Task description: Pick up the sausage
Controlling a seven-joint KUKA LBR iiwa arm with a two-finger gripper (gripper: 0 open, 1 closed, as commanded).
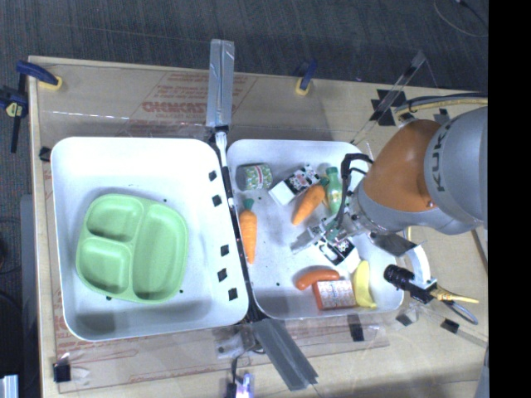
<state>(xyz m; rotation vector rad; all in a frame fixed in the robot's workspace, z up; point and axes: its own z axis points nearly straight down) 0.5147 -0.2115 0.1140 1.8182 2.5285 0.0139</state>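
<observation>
The sausage [316, 277], short and orange-red, lies near the front wall of the right bin [274, 305], touching an orange-labelled pack [336, 294]. My gripper [325, 237] is low in the middle of that bin, just above and slightly right of the sausage, apart from it. Its tip sits among clutter beside a carrot [309, 203]. The grey arm with its orange band [397, 179] reaches in from the right and hides the bin's right part.
A second carrot [247, 231] lies by the right bin's left wall. A small can [255, 175], a white box [285, 191] and a green bottle [333, 185] crowd the back. A yellow piece [363, 285] sits front right. The left bin holds a green divided plate [133, 247].
</observation>
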